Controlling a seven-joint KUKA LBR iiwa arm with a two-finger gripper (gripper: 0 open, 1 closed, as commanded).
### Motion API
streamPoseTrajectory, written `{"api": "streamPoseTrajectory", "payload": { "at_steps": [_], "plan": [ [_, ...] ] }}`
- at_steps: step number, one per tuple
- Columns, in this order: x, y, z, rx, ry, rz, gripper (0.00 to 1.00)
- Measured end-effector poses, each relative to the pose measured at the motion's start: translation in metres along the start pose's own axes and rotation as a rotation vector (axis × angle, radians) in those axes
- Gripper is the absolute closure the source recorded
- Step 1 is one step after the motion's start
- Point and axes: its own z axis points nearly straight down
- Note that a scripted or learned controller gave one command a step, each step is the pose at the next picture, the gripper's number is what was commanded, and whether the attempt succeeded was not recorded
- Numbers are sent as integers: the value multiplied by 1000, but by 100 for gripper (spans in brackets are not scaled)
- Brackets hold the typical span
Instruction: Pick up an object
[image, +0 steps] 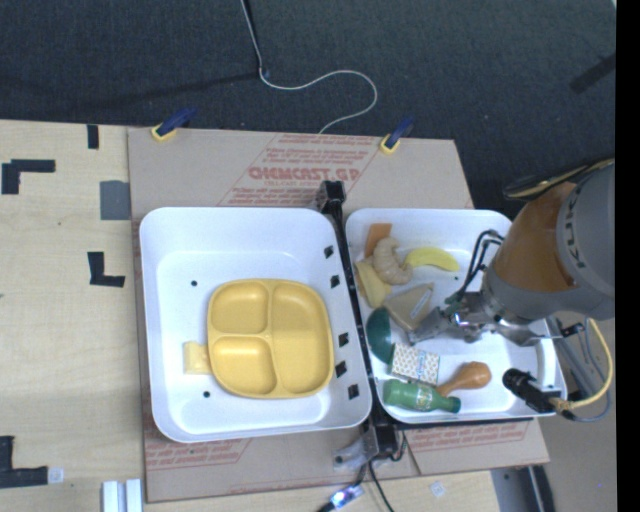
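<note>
The right bin (500, 225) holds a pile of small items. Among them are a yellow banana (432, 260), a beige lump (390, 263), an orange piece (378, 238), a yellow wedge (370, 286) and a grey-tan piece (410, 300). Nearer the front lie a dark green round item (380, 335), a white speckled block (414, 363), a green bottle (420, 397) on its side and an orange-brown gourd-shaped item (468, 377). My gripper (436, 324) is low in this bin, its tip at the grey-tan piece's lower right edge, just above the speckled block.
The left bin (165, 300) carries a yellow divided plate (270, 337) and a small yellow block (194, 357) beside it. A black divider (345, 290) separates the bins. The arm's grey and orange body (545, 255) covers the right bin's right side. A white cable (320, 85) trails at the back.
</note>
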Motion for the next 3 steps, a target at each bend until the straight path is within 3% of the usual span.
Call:
{"api": "streamPoseTrajectory", "payload": {
  "at_steps": [1, 3],
  "plan": [
    [0, 1, -12, -3, -1, 0, 100],
    [-8, 9, -125, -6, -1, 1, 100]
  ]
}}
